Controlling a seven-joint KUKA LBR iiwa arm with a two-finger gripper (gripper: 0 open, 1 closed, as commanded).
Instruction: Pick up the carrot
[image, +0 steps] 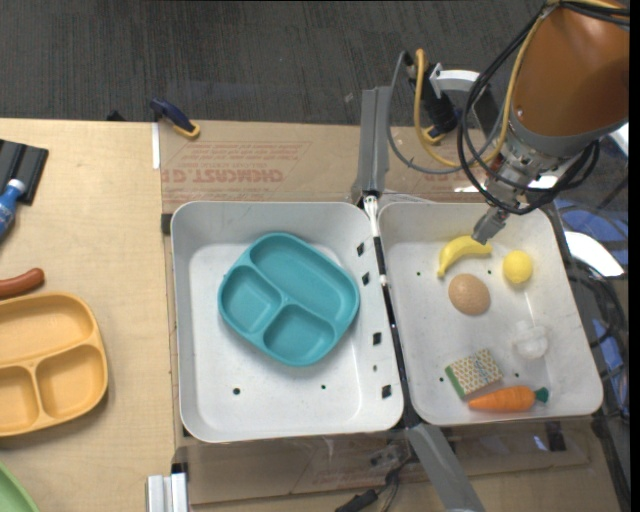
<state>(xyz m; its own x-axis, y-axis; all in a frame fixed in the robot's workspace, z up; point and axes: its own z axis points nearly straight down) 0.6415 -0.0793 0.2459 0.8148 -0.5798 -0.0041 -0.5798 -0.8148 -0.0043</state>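
Carrot: an orange carrot with a green stub end (505, 399) lies flat along the near edge of the right shallow white bin (570, 300), green end toward the right wall.
Hand: the grey two-finger hand (487, 229) hangs over the far part of the right bin, its tip just above the banana; I cannot tell how the fingers stand, and nothing is seen between them. It is well apart from the carrot.
Arm: the grey arm with its orange band (570, 70) comes in from the upper right, cables looping beside it.
Banana: a small yellow curved banana (460, 253) lies just under the hand's tip.
Lemon: a round yellow lemon (517, 268) sits right of the banana.
Egg: a tan egg-shaped piece (468, 294) rests just below the banana.
Sponge: a speckled rectangular sponge-like block with a green edge (473, 372) lies just beside the carrot, on its upper left.
Clear item: a pale translucent object (531, 341) sits between the lemon and the carrot; its kind is hard to tell.
Left bin: the left shallow white bin (200, 400) holds a teal three-compartment plate (289, 298), tilted.
Bench: the light wooden bench (90, 200) carries an orange divided tray (45, 365) at the left edge.
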